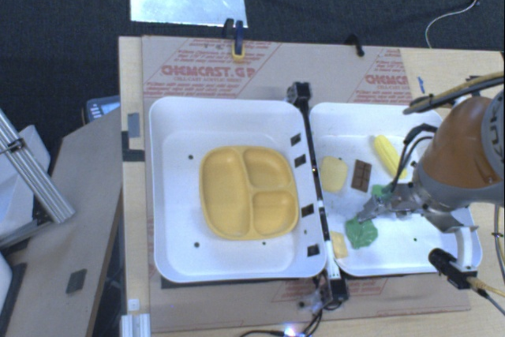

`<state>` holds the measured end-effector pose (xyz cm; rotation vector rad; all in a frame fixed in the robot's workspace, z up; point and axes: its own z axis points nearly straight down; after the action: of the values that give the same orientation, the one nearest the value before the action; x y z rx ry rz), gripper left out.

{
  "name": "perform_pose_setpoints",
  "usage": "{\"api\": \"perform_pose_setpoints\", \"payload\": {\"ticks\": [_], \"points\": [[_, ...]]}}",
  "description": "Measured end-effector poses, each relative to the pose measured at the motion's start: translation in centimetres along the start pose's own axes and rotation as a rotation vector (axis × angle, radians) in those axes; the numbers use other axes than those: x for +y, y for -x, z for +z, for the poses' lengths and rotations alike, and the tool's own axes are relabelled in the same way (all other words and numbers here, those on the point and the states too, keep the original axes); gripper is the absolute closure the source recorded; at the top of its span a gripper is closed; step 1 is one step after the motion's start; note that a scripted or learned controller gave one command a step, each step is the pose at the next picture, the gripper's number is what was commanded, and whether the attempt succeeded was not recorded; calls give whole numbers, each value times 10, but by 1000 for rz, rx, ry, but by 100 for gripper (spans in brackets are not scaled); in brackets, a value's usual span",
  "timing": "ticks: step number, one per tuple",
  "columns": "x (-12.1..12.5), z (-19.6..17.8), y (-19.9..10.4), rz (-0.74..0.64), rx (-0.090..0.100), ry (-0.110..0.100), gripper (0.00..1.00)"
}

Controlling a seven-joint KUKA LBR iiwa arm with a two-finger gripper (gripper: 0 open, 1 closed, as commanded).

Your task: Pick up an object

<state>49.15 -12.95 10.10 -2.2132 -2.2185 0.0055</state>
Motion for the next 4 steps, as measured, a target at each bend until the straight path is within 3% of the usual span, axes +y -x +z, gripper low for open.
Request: {"api": "perform_pose_setpoints", "payload": {"ticks": [1,2,3,4], "points": [[-4,16,-7,3,-3,13,0],[38,16,-32,-6,-4,13,0],[90,15,-13,-3,-5,15,0],[115,14,34,3,-6,13,0]]}}
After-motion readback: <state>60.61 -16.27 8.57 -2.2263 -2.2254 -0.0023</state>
